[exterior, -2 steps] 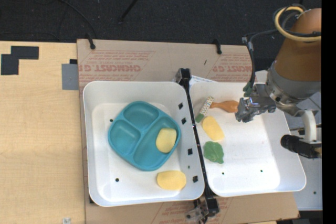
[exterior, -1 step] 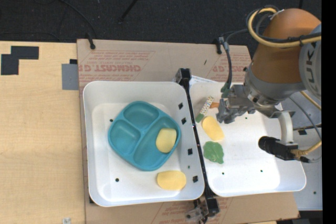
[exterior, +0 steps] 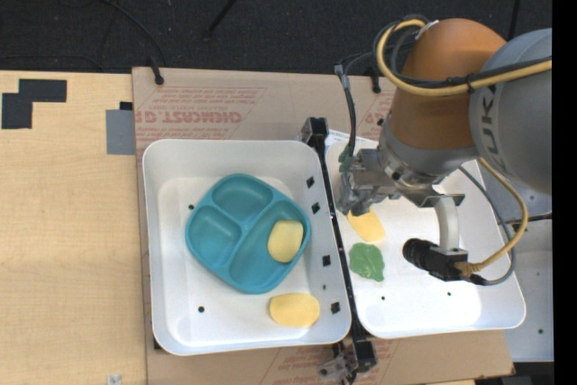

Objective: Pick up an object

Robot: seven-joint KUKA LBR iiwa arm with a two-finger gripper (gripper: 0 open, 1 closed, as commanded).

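My gripper (exterior: 359,194) hangs over the left side of the right bin (exterior: 451,311), close to the wall between the bins. Just below it in the view lies a small yellow piece (exterior: 368,226), partly under the gripper's tip. A green leafy piece (exterior: 367,261) lies a little nearer the front. In the left bin (exterior: 171,320) a teal divided plate (exterior: 225,234) holds a pale yellow lump (exterior: 285,240) in its right compartment. Another yellow lump (exterior: 294,309) rests on the bin floor in front of the plate.
The arm's grey body and orange band (exterior: 442,95) cover the back of the right bin. Flat cardboard (exterior: 216,108) lies behind the bins, and a wooden benchtop (exterior: 63,230) stretches to the left.
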